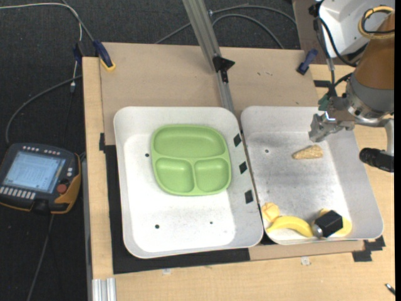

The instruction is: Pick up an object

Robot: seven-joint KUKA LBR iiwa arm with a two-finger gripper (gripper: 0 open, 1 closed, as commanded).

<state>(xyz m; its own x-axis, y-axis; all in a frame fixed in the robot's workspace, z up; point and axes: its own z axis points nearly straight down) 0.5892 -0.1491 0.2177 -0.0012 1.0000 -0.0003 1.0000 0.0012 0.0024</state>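
Note:
In the right bin [294,187] a small tan, bread-like piece [308,153] lies toward the back. My gripper [320,132] hangs just above and slightly right of that piece, with nothing seen between its fingers. A yellow banana [285,223] lies at the bin's front edge, and a black and yellow block [329,222] rests beside it on the right. The left bin [141,224] holds a green divided plate [190,159].
A slanted metal pole [207,39] crosses the back of the bench toward the gap between the bins. A teach pendant [37,177] lies off the bench at far left. Blue clamps [103,55] sit on the back corners.

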